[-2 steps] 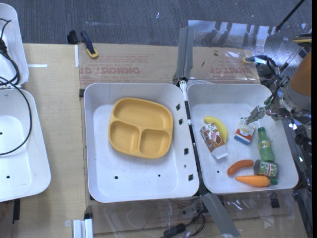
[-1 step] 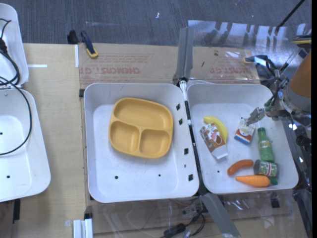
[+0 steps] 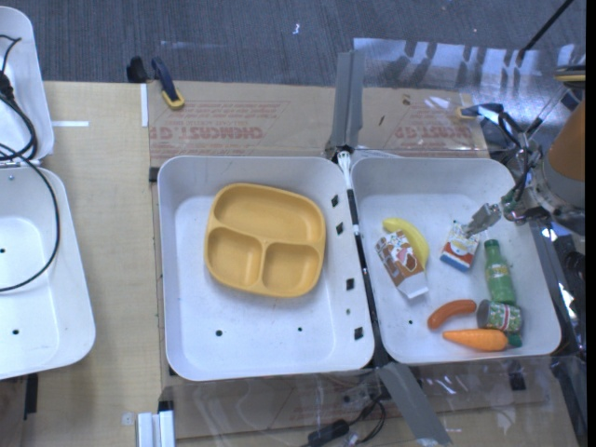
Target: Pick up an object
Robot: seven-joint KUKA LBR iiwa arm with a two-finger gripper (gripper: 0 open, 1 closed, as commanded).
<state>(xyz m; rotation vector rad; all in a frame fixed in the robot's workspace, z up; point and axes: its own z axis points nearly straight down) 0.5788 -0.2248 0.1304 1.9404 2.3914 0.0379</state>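
I am looking down on a cardboard-covered bench [image 3: 242, 119] that is carrying two shallow white bins side by side over grey carpet. Starting nearest me, along the front edge of the right bin [image 3: 410, 343], a carrot [image 3: 476, 340] is lying beside a small can [image 3: 502, 317], with a sausage [image 3: 452, 313] just behind them. Further back a green bottle [image 3: 498, 273] is lying toward the right wall, a brown-and-white pouch [image 3: 401, 264] is lying near the left wall, and a banana [image 3: 410, 236] is touching its far side. A small red, white and blue carton [image 3: 459, 249] is sitting mid-bin, and the gripper [image 3: 485, 218] is hovering just above and behind it, entering from the right; I cannot tell how its jaws are standing. In the left bin [image 3: 186, 333] a yellow divided plate [image 3: 265, 240] is lying toward the far side. I am judging the carton as the likely target. For a clean pick I would be centring over it, aligning across its narrow faces, and descending straight so as not to nudge the bottle.
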